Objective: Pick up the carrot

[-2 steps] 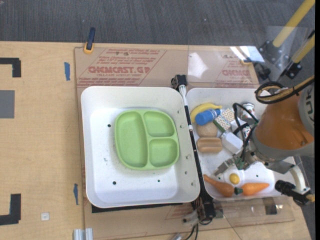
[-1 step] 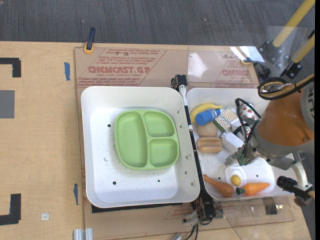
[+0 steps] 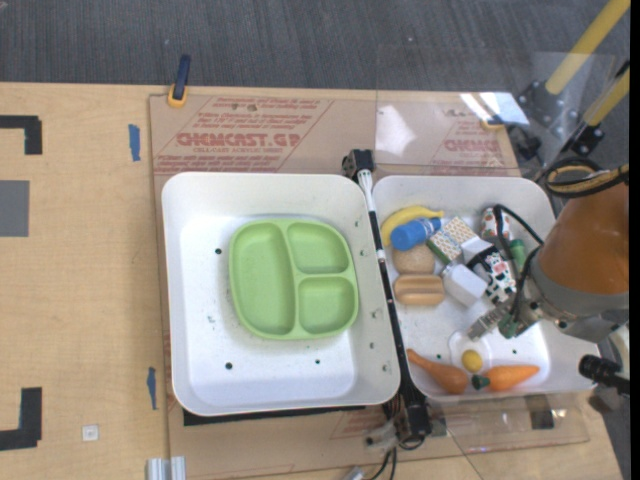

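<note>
The hand [image 3: 497, 315] is hovering over the right bin [image 3: 540, 196]; whether it is apart or together I cannot tell. Two carrots are lying at the bin's six o'clock edge: one carrot [image 3: 440, 371] toward seven o'clock, another carrot [image 3: 508, 375] at five o'clock, beside a fried egg toy [image 3: 470, 354]. Descending between them is risking a miss, or nudging the egg or hot dog [image 3: 419, 289] instead.

Glossy plastic green plate [image 3: 294, 278], smooth white bins [image 3: 190, 268], matt cardboard bench [image 3: 70, 298]
</note>
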